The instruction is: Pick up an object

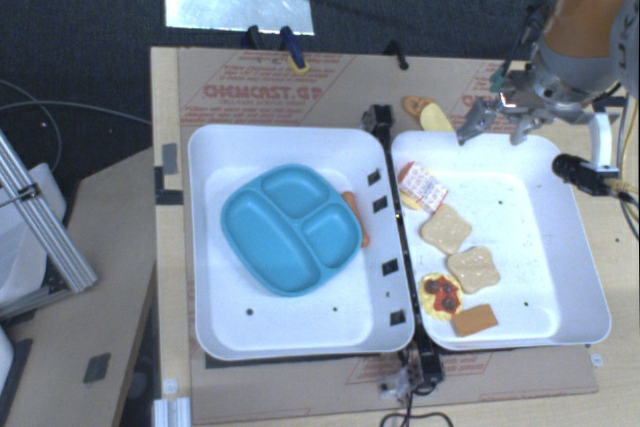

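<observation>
Nearest the camera, the right shallow white plastic bin holds the candidates along its left side: an orange-brown rectangular toy slab, a round yellow toy piece with red topping, two tan toast-shaped toy slices and, then a red-and-white packet. The left white bin has a blue divided plastic tray with a thin orange stick-shaped toy beside it. Farther back, the two-finger gripper hangs above the right bin's far rim, jaws spread, nothing between them. Likely the approach step; no grasp yet. Next move calls for travelling left and nearer, then dropping over one piece, probably the packet.
</observation>
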